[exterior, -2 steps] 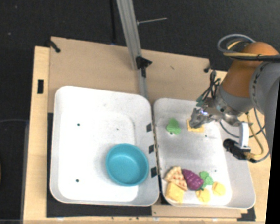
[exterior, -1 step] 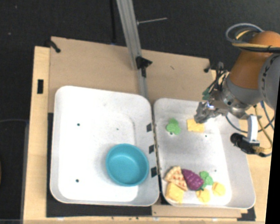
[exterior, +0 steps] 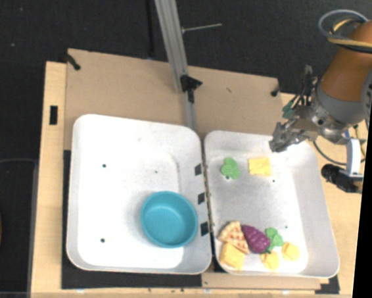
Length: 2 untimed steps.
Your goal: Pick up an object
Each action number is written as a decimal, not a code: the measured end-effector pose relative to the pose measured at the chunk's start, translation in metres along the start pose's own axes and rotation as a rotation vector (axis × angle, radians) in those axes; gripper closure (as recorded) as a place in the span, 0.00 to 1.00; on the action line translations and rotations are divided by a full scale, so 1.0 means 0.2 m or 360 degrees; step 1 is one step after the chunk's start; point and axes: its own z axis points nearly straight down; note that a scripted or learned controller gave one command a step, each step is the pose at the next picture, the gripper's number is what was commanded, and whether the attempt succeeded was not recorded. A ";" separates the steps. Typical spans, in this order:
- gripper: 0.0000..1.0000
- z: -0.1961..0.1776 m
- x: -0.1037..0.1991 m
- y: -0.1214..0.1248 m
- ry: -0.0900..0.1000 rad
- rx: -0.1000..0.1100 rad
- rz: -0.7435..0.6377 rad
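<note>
a flat yellow square piece point(exterior: 259, 166) lies near the far edge of the right bin point(exterior: 311, 211), just beside a small knobbly green piece point(exterior: 230, 169). the gripper point(exterior: 278, 144) hangs close above the bin's far rim, near the square; whether it is spread or pressed together cannot be told. a cluster of yellow, purple and green toys point(exterior: 255, 245) fills the near corner. a smooth blue bowl point(exterior: 168, 218) sits in the left bin point(exterior: 102, 189).
</note>
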 end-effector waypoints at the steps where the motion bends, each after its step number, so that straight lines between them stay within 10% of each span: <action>1: 1.00 -0.03 0.26 -0.09 0.0005 0.0009 -0.0005; 2: 1.00 -0.01 0.47 -0.25 0.0003 0.0012 -0.0003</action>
